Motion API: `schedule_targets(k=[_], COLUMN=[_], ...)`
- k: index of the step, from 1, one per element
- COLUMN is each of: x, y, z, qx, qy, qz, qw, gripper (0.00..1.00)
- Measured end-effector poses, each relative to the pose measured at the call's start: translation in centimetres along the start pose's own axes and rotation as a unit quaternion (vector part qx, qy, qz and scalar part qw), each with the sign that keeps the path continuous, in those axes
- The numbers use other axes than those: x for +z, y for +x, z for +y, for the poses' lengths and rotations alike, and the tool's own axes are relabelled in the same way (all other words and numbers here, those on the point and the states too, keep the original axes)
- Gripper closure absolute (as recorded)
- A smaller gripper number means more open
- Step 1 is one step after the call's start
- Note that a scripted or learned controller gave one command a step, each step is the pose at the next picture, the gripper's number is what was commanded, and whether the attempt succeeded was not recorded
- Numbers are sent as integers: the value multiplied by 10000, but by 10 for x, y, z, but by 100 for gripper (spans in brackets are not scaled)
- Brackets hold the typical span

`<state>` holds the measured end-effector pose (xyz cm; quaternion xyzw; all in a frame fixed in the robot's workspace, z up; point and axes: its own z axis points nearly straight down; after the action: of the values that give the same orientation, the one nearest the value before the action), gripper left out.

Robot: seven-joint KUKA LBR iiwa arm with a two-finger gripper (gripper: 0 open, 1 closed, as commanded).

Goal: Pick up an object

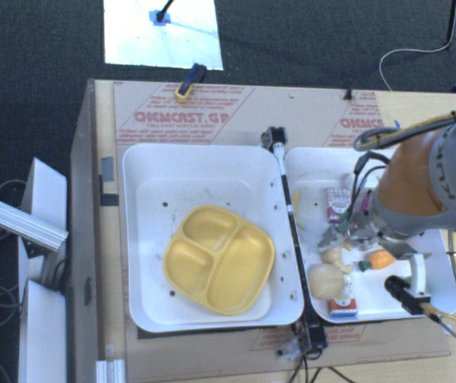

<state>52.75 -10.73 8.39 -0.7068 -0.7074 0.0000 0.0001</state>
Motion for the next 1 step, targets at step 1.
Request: schedule_targets(k=[1], x=[-11], y=[0], z=[1], qx=[-3], qy=[-17], qz=[1], qw=[10000], gripper=[100])
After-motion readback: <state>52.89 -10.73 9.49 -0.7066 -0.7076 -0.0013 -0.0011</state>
